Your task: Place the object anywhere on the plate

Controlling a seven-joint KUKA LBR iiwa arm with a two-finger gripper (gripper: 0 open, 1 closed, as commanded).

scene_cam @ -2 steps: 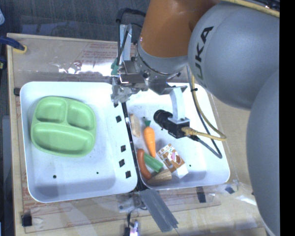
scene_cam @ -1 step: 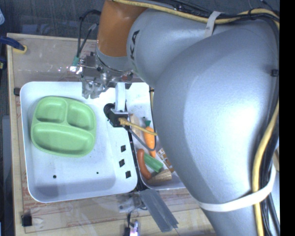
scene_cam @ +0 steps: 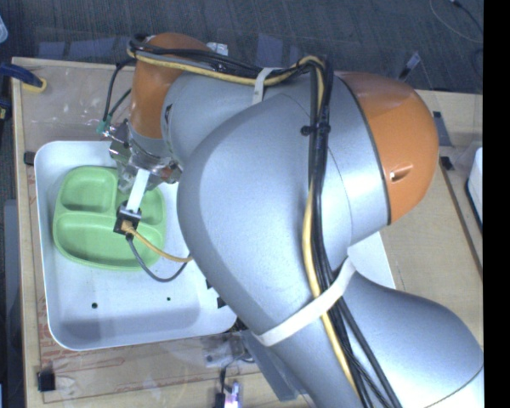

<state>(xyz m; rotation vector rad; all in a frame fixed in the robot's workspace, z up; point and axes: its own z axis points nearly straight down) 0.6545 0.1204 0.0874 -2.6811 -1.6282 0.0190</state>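
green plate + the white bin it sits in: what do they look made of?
Green plate: likely moulded plastic with a matte-to-satin finish, judging by the uniform colour and soft, rounded compartment ridges. White bin: probably plastic too, smooth and slightly glossy, with rounded corners and a faint sheen on its floor. Coated metal can't be ruled out.

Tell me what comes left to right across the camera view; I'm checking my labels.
White bin → green plate → grey arm.

Grey arm (scene_cam: 272, 211) — orange bands, yellow cable (scene_cam: 310, 202)
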